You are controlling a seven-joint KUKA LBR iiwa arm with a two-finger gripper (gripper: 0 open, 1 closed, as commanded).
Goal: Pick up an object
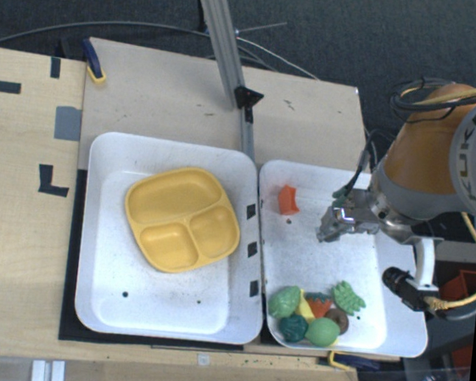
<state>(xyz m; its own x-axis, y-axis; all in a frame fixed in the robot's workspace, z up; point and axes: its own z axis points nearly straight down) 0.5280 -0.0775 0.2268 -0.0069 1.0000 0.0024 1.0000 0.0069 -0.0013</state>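
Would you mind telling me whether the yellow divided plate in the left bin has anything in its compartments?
Empty. The yellow plate lies flat in the left bin, and all three compartments show bare yellow surface.

- Wooden bench (171, 105) carries two shallow white bins, touching side by side.
- Left bin (96, 237) sits mid-bench; right bin (383, 270) reaches the bench's right edge.
- A blue-and-yellow clamp (93, 60) grips the back-left corner.
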